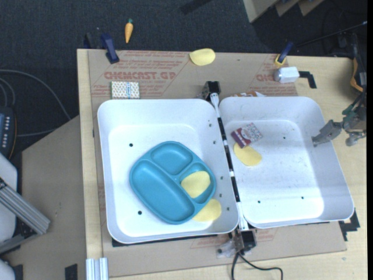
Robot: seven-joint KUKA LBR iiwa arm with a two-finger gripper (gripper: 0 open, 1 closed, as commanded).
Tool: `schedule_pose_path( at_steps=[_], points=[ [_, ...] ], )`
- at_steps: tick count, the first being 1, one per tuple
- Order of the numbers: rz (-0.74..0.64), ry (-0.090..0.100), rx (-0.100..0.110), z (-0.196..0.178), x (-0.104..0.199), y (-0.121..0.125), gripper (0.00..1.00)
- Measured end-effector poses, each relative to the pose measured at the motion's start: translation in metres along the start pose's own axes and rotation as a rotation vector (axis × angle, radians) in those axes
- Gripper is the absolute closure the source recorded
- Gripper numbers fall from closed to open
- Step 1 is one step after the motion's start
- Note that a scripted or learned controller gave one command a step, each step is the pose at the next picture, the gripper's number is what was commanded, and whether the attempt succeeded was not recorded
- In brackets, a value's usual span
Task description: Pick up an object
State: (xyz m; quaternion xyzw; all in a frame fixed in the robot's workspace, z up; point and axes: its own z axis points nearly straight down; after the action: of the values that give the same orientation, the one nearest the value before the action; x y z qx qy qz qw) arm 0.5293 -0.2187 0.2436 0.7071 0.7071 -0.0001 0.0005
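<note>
- Left bin (116, 127): a shallow white bin, taken as the landmark for this list.
- Blue divided plate (169, 182): laid flat inside the left bin, turned at a slant, occupying its lower middle.
- Yellow piece on plate (196, 183): seated in a small compartment on the plate's right side, within the left bin.
- Second yellow piece (207, 211): found on the floor of the left bin, touching the plate's lower right edge, near the bin's right corner.
- Right bin (303, 179): set directly beside the left bin, the two rims meeting along a dark seam.
- Small printed packet (247, 135): red and white, laid in the right bin, near the wall shared with the left bin.
- Third yellow piece (248, 155): placed just below the packet, touching or nearly touching it; same distance from the left bin.
- Gripper (337, 132): seen beyond the far rim of the right bin, well apart from the left bin and from every object listed. Nothing is seen held. Jaw spacing cannot be told from this angle.
- Yellow piece on bench (202, 56): resting on the brown bench board, above the left bin's upper right corner, outside both bins.
</note>
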Motion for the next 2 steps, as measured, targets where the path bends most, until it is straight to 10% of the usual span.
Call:
schedule_pose_path(
  at_steps=[1,2],
  points=[
    [-0.002,0.001,0.001,0.160,0.011,0.070,0.00],
    [-0.002,0.002,-0.002,0.100,0.098,0.075,0.00]
  ],
)
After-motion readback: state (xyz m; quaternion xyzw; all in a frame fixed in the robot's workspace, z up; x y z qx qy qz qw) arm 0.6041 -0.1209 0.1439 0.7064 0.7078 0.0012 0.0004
